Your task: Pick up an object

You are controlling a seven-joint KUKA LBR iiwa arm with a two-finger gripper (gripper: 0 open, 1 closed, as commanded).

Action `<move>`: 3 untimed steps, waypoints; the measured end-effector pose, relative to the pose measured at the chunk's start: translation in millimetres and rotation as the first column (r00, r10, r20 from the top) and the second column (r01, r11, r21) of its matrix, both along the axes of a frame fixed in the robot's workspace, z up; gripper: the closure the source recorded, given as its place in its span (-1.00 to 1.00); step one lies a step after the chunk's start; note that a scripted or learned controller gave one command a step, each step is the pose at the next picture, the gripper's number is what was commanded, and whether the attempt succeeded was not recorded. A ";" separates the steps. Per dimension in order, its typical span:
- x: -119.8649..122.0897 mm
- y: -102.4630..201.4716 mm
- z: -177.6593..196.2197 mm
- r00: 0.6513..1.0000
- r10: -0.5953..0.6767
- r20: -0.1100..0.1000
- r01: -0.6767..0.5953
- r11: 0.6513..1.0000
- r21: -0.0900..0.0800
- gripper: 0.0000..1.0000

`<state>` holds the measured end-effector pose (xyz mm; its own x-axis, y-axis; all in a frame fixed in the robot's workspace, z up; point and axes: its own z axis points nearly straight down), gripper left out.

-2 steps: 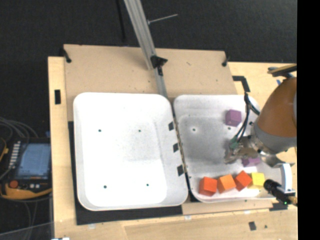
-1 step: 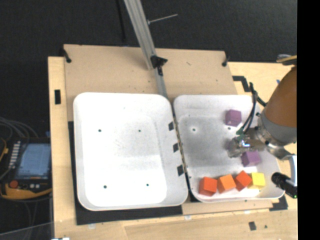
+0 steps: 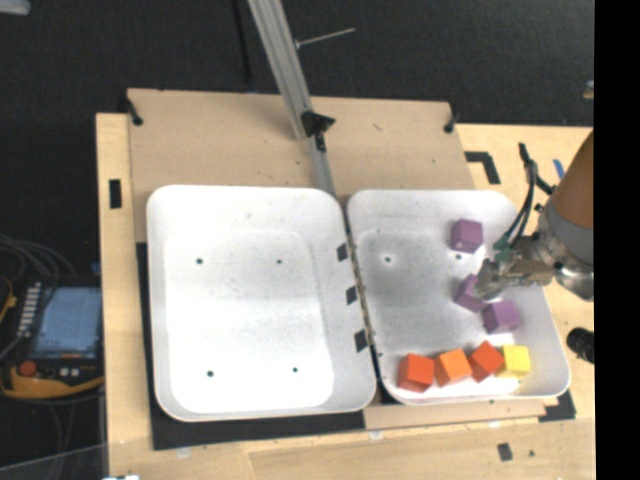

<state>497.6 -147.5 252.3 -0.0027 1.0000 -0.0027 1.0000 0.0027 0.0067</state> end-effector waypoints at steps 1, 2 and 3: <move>1.3 -1.3 37.7 1.000 0.001 -0.001 -0.001 1.000 0.001 1.00; 7.1 52.7 36.8 1.000 0.005 -0.005 -0.005 1.000 0.003 1.00; 17.6 100.3 19.0 1.000 0.004 -0.009 -0.004 1.000 0.004 1.00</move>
<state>515.2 -47.1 271.3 -0.0068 1.0000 0.0012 1.0000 0.0068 -0.0023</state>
